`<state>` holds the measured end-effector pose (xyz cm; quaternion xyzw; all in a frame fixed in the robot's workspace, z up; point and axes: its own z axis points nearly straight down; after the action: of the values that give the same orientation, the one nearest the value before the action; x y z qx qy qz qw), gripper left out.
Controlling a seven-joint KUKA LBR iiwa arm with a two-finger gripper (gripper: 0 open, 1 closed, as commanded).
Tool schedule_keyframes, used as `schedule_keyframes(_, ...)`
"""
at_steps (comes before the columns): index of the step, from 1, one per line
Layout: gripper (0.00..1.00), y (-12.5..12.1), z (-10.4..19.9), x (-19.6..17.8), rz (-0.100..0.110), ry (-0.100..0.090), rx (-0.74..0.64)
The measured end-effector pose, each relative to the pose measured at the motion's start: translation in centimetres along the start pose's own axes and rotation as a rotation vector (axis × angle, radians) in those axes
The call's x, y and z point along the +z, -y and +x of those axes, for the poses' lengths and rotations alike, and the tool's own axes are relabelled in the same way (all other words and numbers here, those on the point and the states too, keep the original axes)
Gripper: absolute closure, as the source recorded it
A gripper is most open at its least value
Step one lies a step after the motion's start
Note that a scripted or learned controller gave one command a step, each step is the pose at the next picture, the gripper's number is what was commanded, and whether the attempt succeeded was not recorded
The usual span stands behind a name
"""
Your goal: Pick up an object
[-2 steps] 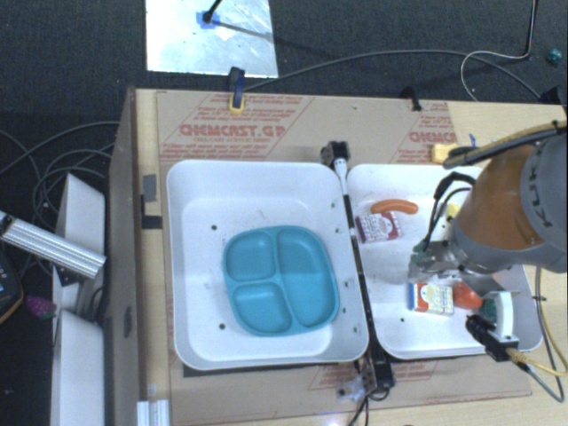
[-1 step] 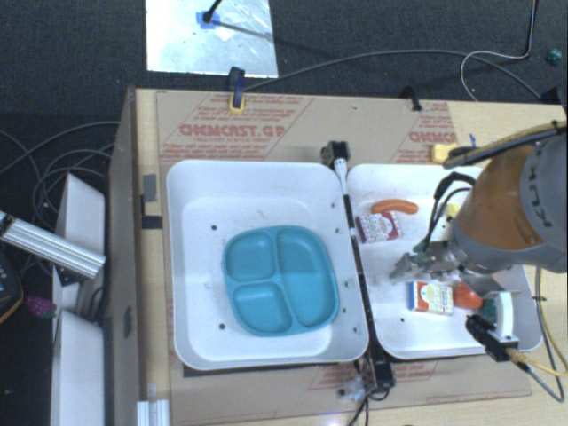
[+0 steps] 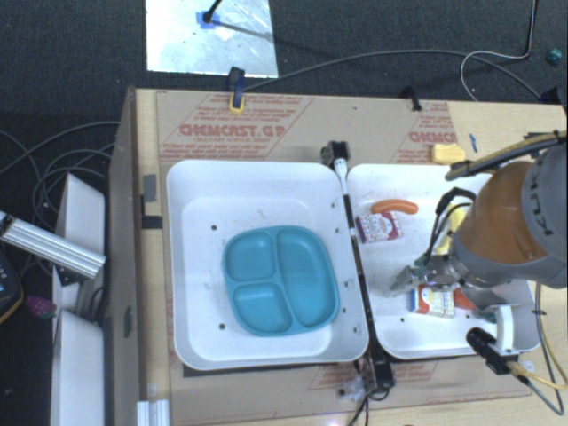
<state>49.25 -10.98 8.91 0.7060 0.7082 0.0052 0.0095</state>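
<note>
The right bin (image 3: 390,327) holds an orange sausage-shaped toy (image 3: 395,207) at its far left. Just below the toy lies a small red and white packet (image 3: 379,227). A red, white and blue carton (image 3: 435,302) lies near the bin's front. My gripper (image 3: 422,278) hangs low over the right bin, just above the carton's left end and to the right of the packet. The grey arm with its orange band (image 3: 497,220) covers the bin's right part. A bit of something yellow (image 3: 455,222) peeks out beside the arm.
The left bin (image 3: 200,202) holds a blue divided plate (image 3: 280,280). A yellow block (image 3: 448,153) lies on the cardboard behind the right bin. A black clip (image 3: 337,155) sits where the bins meet at the back. Cables run around the bench.
</note>
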Motion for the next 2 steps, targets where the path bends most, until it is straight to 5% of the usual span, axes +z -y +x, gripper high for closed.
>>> schedule_keyframes(1, 1.0, -0.1, -0.1, -1.1, -0.002, 0.0, 0.001)
schedule_keyframes(2, 1.0, -1.5, -5.6, -6.5, 0.017, -0.003, 0.003)
